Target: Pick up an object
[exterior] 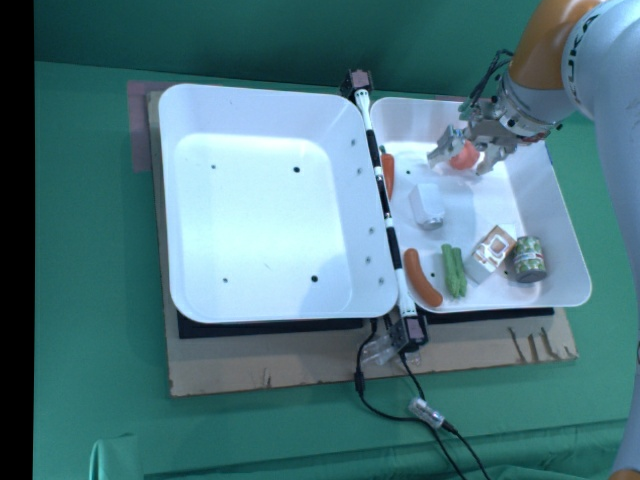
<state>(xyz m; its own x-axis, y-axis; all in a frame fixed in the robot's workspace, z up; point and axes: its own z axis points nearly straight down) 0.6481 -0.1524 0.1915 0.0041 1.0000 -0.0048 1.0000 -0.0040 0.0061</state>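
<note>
Small red-orange rounded object (463, 157) sits between the end effector (464, 155) fingers.
You see them clamped on it; its long axis is too hidden to tell.

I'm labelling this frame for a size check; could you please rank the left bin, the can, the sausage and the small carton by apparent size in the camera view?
1. Left bin, by far the largest.
2. Sausage and carton: too alike to rank.
3. Can, slightly smaller.
</note>
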